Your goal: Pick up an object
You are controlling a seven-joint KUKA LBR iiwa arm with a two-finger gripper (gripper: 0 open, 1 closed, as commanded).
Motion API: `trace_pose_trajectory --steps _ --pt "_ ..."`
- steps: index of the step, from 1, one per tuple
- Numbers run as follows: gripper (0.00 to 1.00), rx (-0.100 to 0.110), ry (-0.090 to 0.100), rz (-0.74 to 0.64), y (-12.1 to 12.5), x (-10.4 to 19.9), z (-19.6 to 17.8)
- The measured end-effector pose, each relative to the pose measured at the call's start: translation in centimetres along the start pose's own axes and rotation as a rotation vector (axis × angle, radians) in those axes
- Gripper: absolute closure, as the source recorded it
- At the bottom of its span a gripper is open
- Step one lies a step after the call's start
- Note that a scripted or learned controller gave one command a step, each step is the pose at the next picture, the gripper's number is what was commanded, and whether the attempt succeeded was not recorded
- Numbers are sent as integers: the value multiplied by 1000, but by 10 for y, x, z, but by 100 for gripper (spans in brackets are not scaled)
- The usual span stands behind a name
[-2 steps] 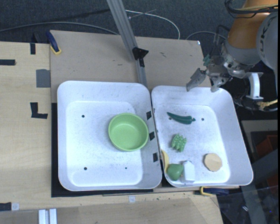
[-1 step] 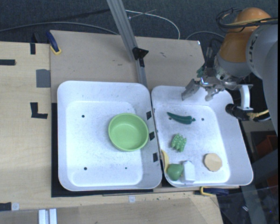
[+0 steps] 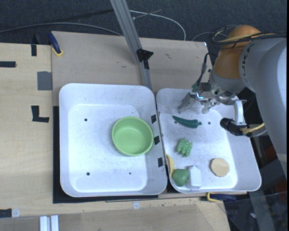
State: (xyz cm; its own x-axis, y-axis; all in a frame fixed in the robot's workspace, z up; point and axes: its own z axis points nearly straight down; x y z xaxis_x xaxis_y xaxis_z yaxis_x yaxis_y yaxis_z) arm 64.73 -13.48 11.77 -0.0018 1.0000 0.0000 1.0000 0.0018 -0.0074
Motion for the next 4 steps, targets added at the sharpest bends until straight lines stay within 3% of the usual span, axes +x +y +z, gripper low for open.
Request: trace_pose_trajectory --steps 1,3,4 --pt "100 -5 -1 -1 2 0 -14" --pt "100 -13 -1 1 -12 3 -127" --pt "100 -8 0 0 -12 3 -134"
